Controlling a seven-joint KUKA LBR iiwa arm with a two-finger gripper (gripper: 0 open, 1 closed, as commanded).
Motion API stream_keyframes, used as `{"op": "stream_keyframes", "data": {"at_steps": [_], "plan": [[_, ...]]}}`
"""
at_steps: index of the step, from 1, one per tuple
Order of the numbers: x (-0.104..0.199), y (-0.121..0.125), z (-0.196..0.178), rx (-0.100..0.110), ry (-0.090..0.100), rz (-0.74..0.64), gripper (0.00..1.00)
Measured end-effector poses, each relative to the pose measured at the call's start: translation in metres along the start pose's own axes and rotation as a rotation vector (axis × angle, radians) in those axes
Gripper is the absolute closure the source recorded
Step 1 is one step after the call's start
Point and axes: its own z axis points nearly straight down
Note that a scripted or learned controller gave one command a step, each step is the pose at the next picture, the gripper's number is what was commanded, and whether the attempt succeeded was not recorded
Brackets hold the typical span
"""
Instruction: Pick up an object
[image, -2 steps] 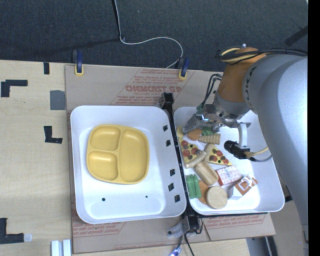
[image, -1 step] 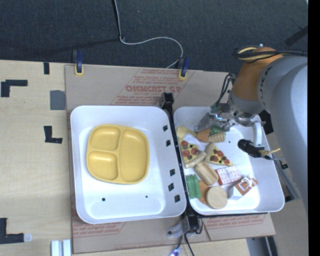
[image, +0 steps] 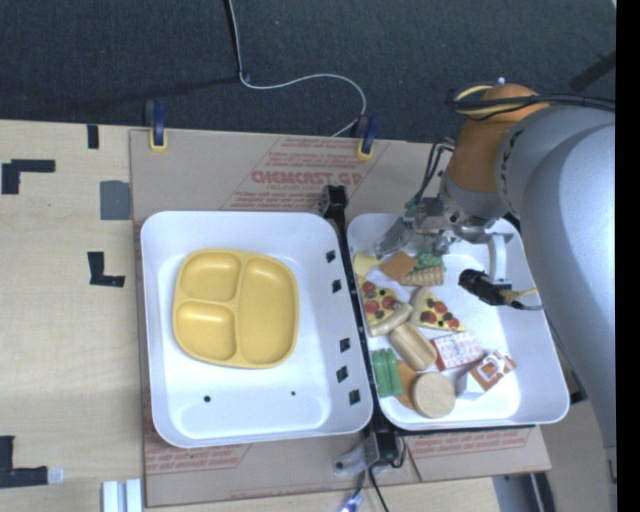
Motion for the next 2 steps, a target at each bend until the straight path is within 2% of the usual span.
{"op": "stream_keyframes", "data": {"at_steps": [1,2], "plan": [[0.007,-0.067,-0.001,-0.004,0.002,0.002,0.00],[0.028,-0.012,0.006,0.011,0.007,-0.001,0.00]]}}
